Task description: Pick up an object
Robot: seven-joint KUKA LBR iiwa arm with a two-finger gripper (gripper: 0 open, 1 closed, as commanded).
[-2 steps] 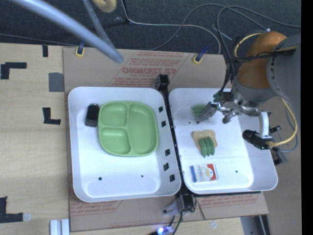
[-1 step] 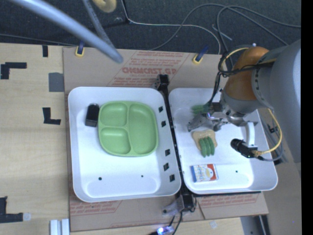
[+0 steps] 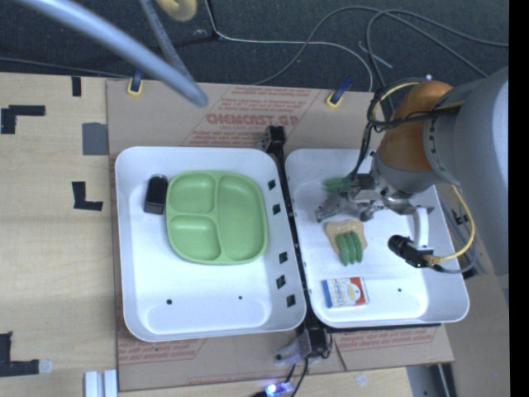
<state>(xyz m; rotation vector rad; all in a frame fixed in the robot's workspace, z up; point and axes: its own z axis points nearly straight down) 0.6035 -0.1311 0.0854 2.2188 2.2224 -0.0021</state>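
My gripper hangs low over the upper middle of the right bin. It is directly above the top end of a tan block with green ridges. A small green object lies just beyond the gripper on its upper left side, partly hidden by it. A small white card box with red and blue print lies flat near the bin's front. The left bin bears a green divided plate with a small black block at its left.
The grey arm with its orange band covers the right bin's upper right corner. A black fitting on a yellow cable hangs over the bin's right side. A black divider with clips runs between the bins. Cables lie beyond the bench.
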